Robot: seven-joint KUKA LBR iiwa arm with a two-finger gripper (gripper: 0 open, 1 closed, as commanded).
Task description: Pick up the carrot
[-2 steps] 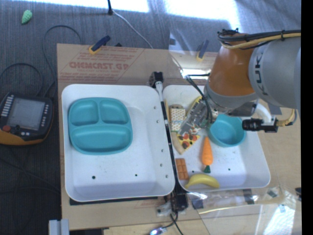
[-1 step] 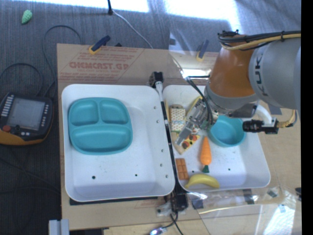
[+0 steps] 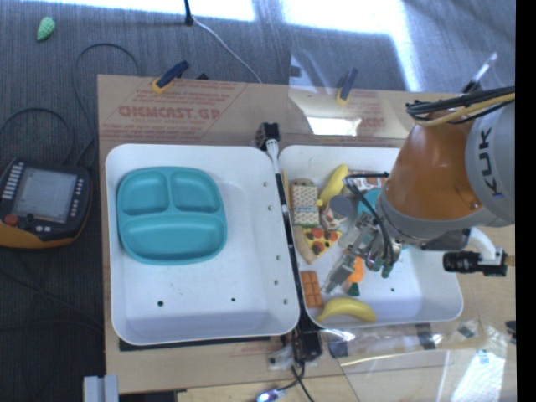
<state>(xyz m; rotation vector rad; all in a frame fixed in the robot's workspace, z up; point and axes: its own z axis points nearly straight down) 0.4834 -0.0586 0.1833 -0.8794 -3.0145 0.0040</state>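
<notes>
Over the right bin (image 3: 435, 304), my end effector (image 3: 358, 262) down at the carrot (image 3: 357, 270).
Can't tell if it's open or closed; centre on the orange body, clear of the banana (image 3: 347, 310).

Teal plate (image 3: 172, 213), orange carrot (image 3: 357, 268), yellow banana (image 3: 346, 310), white bins (image 3: 251, 308).

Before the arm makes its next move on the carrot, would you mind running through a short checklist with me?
1. Carrot located in the right bin: ok.
2. Gripper positioned over the carrot: ok, it sits right at it.
3. Carrot actually gripped: cannot tell, the wrist hides much of it.
4. Neighbours clear: not ok, a banana and other toy food lie close by.
5. Teal tray in the left bin out of the way: ok.
</notes>
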